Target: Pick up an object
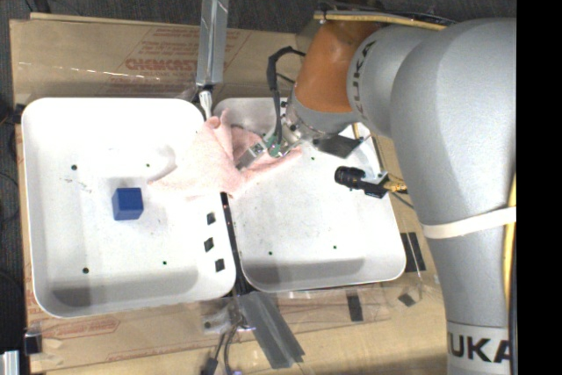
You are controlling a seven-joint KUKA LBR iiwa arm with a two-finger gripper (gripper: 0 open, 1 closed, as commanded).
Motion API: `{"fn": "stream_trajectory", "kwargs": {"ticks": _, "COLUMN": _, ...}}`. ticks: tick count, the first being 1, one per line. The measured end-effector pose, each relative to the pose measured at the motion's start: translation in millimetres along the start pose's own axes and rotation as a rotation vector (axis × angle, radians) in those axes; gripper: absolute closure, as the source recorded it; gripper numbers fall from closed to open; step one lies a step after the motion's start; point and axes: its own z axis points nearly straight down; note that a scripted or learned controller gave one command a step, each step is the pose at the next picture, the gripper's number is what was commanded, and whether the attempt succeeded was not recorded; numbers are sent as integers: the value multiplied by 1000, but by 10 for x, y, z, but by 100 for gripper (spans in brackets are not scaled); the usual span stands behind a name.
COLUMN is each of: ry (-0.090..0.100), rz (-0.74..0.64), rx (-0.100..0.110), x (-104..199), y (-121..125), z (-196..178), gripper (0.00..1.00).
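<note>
A pale pink cloth (pixel 221 161) lies crumpled over the wall between the two bins, spreading into the back right of the left bin (pixel 53 277) and the back left corner of the right bin (pixel 386 259). My gripper (pixel 260 151) is low at the cloth's right edge, in the back left corner of the right bin, touching or just above the fabric. The grey arm with its orange band (pixel 327 70) comes in from the right and hides the bin's back right part. A small blue cube (pixel 128 203) rests on the left bin's floor, far left of the gripper.
A grey metal post (pixel 212 39) stands behind the gap between the bins. A black connector (pixel 356 179) with cable juts from the wrist over the right bin. Small black tabs (pixel 211 243) sit along the dividing wall. Brown cardboard (pixel 105 48) underlies the bins.
</note>
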Motion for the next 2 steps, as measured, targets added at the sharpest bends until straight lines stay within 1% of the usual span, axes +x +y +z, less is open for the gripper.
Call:
{"fn": "stream_trajectory", "kwargs": {"ticks": 1, "ry": -2, "rz": -4, "rx": -2, "x": 3, "y": 11, "z": -103, "gripper": 100}}
{"fn": "stream_trajectory", "kwargs": {"ticks": 2, "ry": -2, "rz": -4, "rx": -2, "x": 0, "y": 9, "z": -105, "gripper": 0}}
